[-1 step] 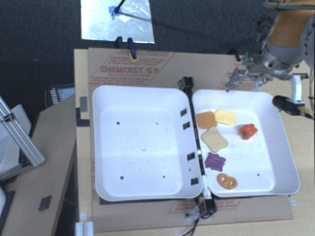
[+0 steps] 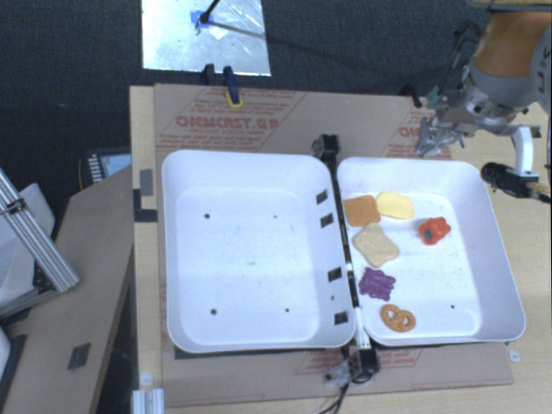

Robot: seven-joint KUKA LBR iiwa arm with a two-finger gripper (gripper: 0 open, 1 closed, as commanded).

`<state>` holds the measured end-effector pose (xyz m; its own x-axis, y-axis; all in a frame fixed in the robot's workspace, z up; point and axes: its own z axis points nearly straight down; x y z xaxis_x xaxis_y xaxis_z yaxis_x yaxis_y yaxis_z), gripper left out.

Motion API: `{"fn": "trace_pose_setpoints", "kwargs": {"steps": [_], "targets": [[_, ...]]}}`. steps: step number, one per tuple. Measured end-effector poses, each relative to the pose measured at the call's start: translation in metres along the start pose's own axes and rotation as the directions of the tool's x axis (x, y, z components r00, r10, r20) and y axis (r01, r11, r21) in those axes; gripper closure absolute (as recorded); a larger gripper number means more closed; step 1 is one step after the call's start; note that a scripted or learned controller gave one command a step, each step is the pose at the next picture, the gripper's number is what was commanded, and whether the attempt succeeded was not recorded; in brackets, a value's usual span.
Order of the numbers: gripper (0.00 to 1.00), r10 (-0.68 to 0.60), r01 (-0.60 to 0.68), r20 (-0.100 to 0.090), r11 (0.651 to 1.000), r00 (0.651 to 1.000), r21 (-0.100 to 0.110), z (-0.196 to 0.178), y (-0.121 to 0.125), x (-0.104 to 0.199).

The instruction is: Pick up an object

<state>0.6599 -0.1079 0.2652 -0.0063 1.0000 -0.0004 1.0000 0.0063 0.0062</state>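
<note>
Two shallow white plastic bins sit side by side on a tan cardboard-covered bench [image 2: 259, 115], joined along a black hinged divider [image 2: 338, 231].

Left bin [image 2: 181, 188]: its floor shows a few small dark dots.

Right bin [image 2: 492, 257]: holds six small toy food pieces, all in its left and middle portion. An orange-brown square slice [image 2: 361, 210] lies near the divider toward the bin's far edge. A pale yellow rounded slice [image 2: 395, 204] lies just beside it on the right, apparently touching or nearly so. A red pepper-shaped piece [image 2: 435, 229] lies further right, apart from the yellow slice. A beige bread-shaped slice [image 2: 376, 246] lies just nearer the camera than the orange-brown slice, touching or nearly touching it. A purple lumpy piece [image 2: 377, 283] lies beyond it toward the bin's near edge, close to the divider. A brown pretzel-shaped piece [image 2: 398, 318] lies nearest the bin's near edge.

The grey arm with its orange band [image 2: 511, 46] enters at the upper right. Its gripper [image 2: 435, 138] hangs above the bench just outside the far edge of the right bin, well apart from all the pieces and holding none of them; whether its pincer is apart or together cannot be told.

A shiny silver sheet [image 2: 205, 24] lies beyond the bench's far edge.
</note>
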Motion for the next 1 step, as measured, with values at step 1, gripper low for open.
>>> {"fn": "trace_pose_setpoints", "kwargs": {"steps": [1], "targets": [[1.0, -0.005, 0.005, -0.004, 1.0, 1.0, 0.005, -0.018, -0.0638, 0.0779]]}}
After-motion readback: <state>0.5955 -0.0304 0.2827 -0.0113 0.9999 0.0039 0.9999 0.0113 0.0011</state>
